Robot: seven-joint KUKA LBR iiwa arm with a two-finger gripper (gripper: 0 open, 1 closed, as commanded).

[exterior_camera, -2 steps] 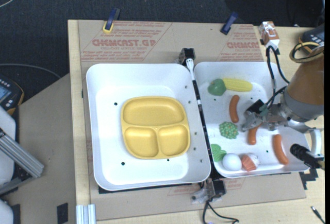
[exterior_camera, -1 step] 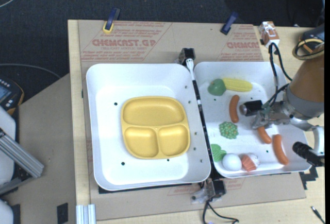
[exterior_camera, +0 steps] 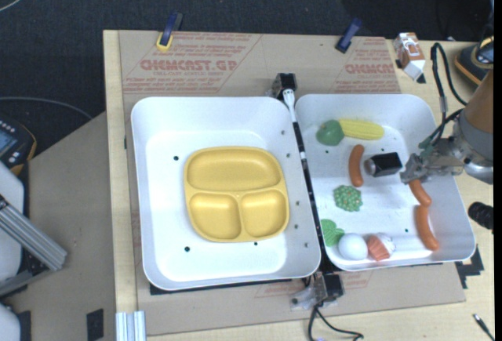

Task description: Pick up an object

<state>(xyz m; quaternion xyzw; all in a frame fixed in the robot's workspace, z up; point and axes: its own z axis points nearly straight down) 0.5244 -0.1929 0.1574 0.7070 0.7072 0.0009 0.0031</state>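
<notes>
Inside the right bin [exterior_camera: 408, 108], the gripper [exterior_camera: 416, 169] hung above an orange sausage [exterior_camera: 420, 192]; finger state could not be determined. A black block [exterior_camera: 384, 164] lay just beside it. Behind both bins, the cardboard sheet [exterior_camera: 235, 57] read "CHEMCAST GP".

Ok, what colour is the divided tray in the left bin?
Yellow; the divided tray shows clearly in the camera view.

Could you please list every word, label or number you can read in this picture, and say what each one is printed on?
"CHEMCAST G.P": red print on the brown board behind the left bin.
The same red print recurs on the board behind the right bin, cut off by a clamp and not fully readable.
The smaller red lines around both are too blurred to read.
</notes>
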